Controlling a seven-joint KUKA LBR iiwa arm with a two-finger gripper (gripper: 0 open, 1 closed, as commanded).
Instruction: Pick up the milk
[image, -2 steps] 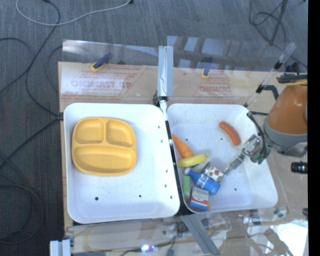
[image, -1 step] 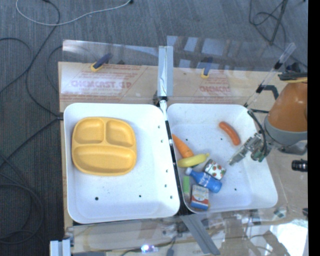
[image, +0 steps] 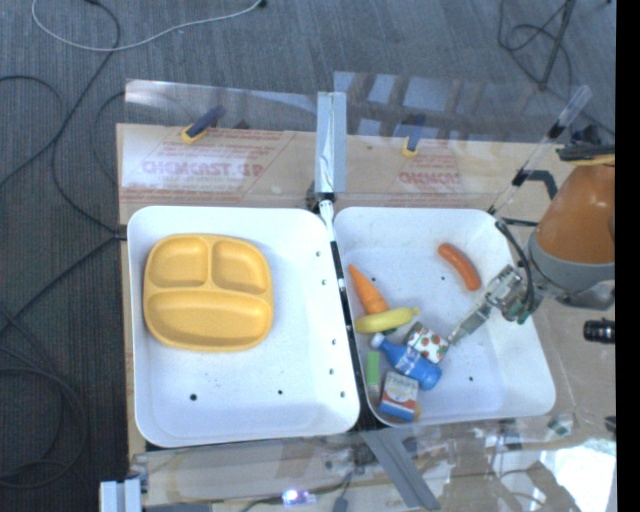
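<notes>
While the arm reaches in from the right over the right bin (image: 520, 390), I see the gripper (image: 447, 340) low at the end of a thin slanted finger assembly, its tip just beside a small box with a red dotted pattern (image: 427, 345). I cannot tell from this view if it is spread or pressed together, and nothing is visibly held in it.

The milk (image: 399, 394), as I judge it, is the small carton with the red and white label. It lies on its side in the front left corner of the right bin, near the rim. It touches a blue bottle (image: 412, 363) on its upper side, and a green item (image: 372, 372) lies just beside it on the left. A banana (image: 385, 320) and a carrot (image: 368, 291) are further back, and a sausage (image: 459, 266) is well apart. The left bin (image: 290, 400) holds a yellow divided plate (image: 208, 291).

The long axis of the carton seems to run roughly from the back of the bin to the front, slightly tilted, with the label end pointing to the front rim. This is a judgement, because the carton is small here.

To do this step well, I would bring the gripper forward and left, past the dotted box, and come down straight over the carton. I would close across its short side, so the jaws stand across the long axis. The risk is to catch the blue bottle together with it, or to hit the bin wall.
</notes>
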